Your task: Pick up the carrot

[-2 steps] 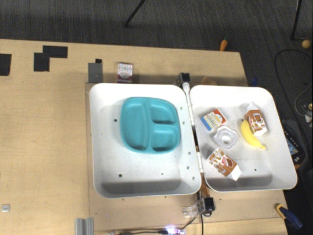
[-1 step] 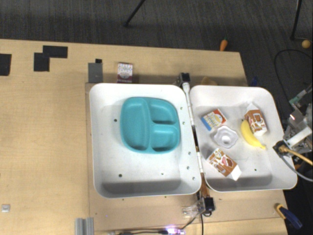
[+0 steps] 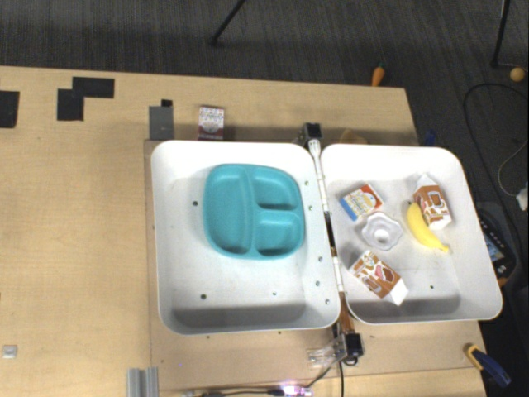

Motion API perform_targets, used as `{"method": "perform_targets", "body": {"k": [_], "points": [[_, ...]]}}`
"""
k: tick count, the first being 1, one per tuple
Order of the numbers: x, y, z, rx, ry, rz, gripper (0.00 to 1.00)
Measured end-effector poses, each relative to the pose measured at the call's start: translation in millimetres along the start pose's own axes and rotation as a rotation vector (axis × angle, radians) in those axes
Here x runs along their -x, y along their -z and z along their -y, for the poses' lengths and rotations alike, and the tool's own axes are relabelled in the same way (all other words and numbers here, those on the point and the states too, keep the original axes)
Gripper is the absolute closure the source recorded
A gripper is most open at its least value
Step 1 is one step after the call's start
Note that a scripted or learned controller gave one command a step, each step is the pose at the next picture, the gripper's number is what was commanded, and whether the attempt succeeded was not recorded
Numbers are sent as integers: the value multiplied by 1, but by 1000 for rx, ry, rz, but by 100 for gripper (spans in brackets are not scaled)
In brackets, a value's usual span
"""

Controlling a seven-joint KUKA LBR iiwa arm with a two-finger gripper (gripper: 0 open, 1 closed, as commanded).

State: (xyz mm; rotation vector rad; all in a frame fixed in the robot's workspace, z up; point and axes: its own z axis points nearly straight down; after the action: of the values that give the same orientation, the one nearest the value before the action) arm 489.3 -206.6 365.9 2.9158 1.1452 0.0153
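Observation:
The right bin point(image 3: 463, 304) holds a yellow banana point(image 3: 425, 230), a brown and white carton point(image 3: 432, 205) beside it, a second brown and white carton point(image 3: 378, 275) near the front, a blue, white and orange carton point(image 3: 360, 201), and a small clear cup point(image 3: 380, 233) in the middle. A teal divided plate point(image 3: 253, 210) lies in the left bin point(image 3: 178, 288). A small orange object point(image 3: 378, 75) sits just past the bench's far edge; I cannot tell what it is.
A small patterned block point(image 3: 212, 121) and a dark bracket point(image 3: 161, 120) stand on the bench behind the left bin. Cables and a connector point(image 3: 347, 346) lie at the front between the bins. Bare wooden bench stretches to the left.

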Motion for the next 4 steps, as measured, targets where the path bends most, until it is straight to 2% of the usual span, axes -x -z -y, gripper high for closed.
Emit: {"method": "perform_targets", "body": {"k": [1, 2, 3, 4], "points": [[-18, -131, 25, -20, 48, 8, 100], [-4, -43, 6, -4, 316, 2, 100], [-20, -120, 25, -15, -74, 7, 100], [-23, -107, -3, -11, -355, 7, 100]]}}
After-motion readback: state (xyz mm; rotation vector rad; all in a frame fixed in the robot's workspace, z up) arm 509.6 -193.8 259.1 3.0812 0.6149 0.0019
